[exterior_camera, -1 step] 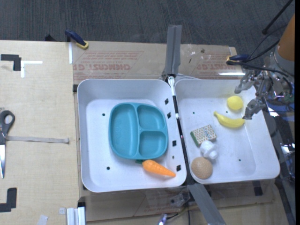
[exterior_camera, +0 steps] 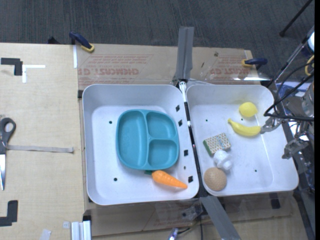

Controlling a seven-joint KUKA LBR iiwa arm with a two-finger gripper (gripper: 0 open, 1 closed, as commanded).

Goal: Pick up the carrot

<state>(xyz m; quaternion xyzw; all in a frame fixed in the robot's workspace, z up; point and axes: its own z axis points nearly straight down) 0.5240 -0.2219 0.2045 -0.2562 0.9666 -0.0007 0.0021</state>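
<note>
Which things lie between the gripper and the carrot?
In the camera view, the gripper is at the right bin's edge, the carrot in the left bin. Between them lie the banana, the green sponge, a white object and the bins' adjoining walls.

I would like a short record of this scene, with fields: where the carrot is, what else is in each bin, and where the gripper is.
carrot: left bin, near front wall, just below the teal divided plate
right bin: banana, lemon, patterned sponge, white object, tan round item
gripper: right edge of right bin, next to banana tip
carrot held: no
</note>
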